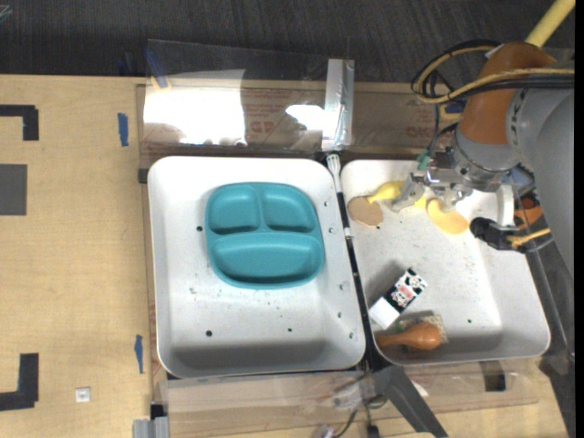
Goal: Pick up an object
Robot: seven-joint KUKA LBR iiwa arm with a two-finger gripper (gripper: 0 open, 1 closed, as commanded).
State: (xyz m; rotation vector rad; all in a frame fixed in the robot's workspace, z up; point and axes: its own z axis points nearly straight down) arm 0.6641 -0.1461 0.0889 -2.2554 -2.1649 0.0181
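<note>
So the tool (427,182) hangs over the right bin's (474,322) far end, can't tell its grip. A yellow banana (387,192) sits just left of it, long axis pointing toward the tool.

A robotics lab test bench is shown. Two shallow white plastic bins (173,272) are set side by side on a pale brown cardboard-covered bench top (68,245). Left of the bins, black tape markers (23,121) are stuck; behind them, blue tape strips (122,128) and looped yellow cables (447,67) are seen.
</note>
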